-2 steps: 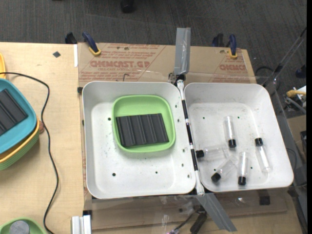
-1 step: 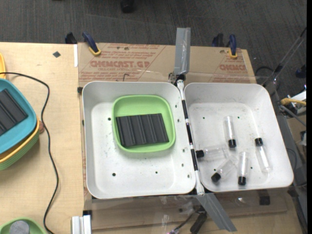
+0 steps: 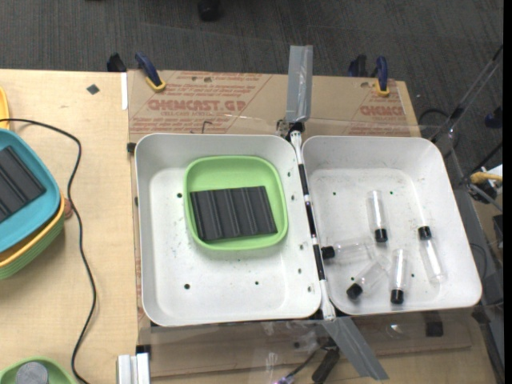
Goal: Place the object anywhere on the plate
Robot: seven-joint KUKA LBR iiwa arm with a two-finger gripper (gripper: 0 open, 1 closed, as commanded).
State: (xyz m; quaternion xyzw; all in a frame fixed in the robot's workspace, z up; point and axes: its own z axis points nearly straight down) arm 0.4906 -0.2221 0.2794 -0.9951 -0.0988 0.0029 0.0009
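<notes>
camera view: green plate [image 3: 234, 181] with dark ridged insert in left bin [image 3: 160, 286]; clear vials [image 3: 376, 216] with black caps strewn in right bin [image 3: 448, 182], well apart from plate; pincer state: cannot tell; likely to roll or slip from any grasp, being smooth and round.

left bin [image 3: 160, 286]: green plate [image 3: 234, 176] with dark ridged insert [image 3: 232, 213] fills upper middle, floor open below and left | right bin [image 3: 448, 182]: clear tubes [image 3: 376, 214] crowd lower centre, upper part open | divider rim [image 3: 308, 206] between bins
</notes>
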